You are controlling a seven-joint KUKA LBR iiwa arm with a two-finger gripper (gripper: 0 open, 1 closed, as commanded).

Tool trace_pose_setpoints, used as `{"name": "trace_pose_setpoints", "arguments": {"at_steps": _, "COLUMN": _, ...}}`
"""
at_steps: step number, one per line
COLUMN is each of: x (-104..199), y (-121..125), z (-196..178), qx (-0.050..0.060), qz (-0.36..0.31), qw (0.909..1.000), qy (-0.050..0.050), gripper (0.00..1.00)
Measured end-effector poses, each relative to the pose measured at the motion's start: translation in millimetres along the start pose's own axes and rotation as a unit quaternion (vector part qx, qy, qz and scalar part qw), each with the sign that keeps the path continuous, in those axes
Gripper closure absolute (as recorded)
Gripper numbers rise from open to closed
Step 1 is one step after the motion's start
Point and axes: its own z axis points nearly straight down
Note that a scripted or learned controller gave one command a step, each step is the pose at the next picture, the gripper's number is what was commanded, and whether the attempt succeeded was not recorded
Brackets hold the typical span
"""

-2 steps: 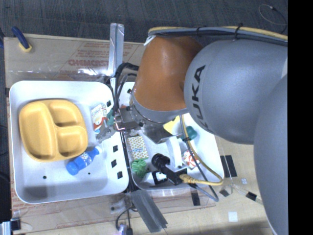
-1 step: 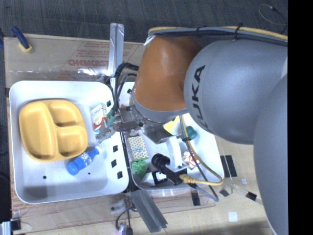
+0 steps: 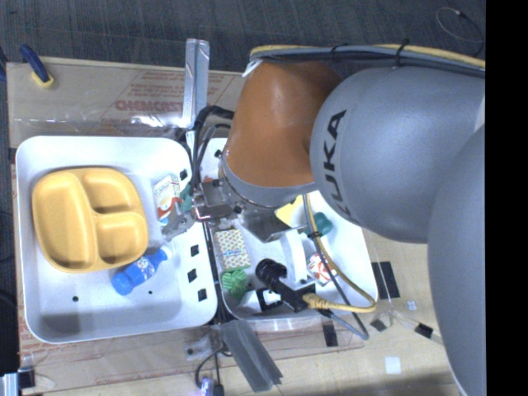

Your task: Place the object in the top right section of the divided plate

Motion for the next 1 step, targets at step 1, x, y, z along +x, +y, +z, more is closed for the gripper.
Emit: {"name": "trace_pose_setpoints", "arguments": {"at_steps": 1, "x": 0.0, "y": 0.0, "z": 0.0, "qx": 0.000, "qz": 0.000, "qw": 1.0000, "qy": 0.000, "gripper": 0.00}}
